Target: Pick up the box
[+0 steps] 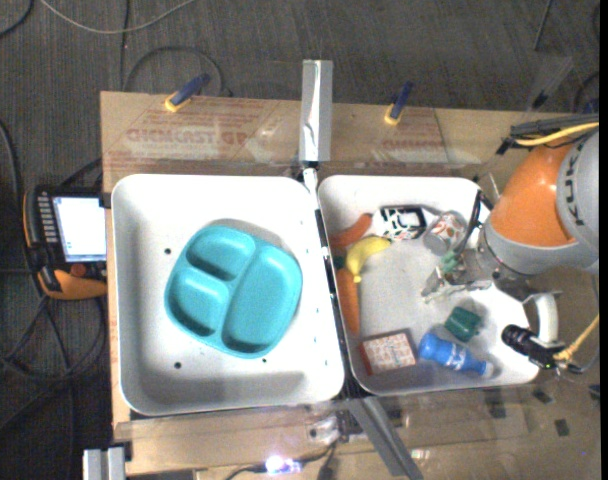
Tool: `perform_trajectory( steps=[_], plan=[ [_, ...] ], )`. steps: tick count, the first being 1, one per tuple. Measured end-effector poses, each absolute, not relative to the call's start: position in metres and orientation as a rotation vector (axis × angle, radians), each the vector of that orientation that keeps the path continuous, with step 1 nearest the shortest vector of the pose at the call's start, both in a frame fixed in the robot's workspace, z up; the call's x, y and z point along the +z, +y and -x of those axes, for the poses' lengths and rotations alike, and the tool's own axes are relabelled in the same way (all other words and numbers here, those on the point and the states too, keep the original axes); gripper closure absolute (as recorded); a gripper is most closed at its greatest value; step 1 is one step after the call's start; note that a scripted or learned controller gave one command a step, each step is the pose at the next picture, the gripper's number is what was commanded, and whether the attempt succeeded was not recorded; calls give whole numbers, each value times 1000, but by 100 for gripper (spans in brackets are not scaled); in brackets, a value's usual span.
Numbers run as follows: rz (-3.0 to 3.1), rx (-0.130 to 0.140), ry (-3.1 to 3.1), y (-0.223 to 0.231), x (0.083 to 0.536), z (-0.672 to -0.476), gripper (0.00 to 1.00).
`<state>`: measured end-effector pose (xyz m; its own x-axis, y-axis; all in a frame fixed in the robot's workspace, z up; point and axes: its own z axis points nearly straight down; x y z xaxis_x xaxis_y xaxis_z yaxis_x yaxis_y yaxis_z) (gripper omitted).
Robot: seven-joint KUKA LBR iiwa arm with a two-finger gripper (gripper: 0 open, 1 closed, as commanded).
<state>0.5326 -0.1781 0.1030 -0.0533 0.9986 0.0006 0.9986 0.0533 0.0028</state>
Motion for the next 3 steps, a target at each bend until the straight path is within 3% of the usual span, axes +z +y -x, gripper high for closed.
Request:
perform_trajectory(
  steps=[1, 2, 3],
  plan=[
    [-2161, 4, 2278, -178, 103, -533, 0],
    [-2141, 7, 2274, -120, 92, -518, 0],
    [-2220, 18, 2191, -111, 92, -491, 0]
  ],
)
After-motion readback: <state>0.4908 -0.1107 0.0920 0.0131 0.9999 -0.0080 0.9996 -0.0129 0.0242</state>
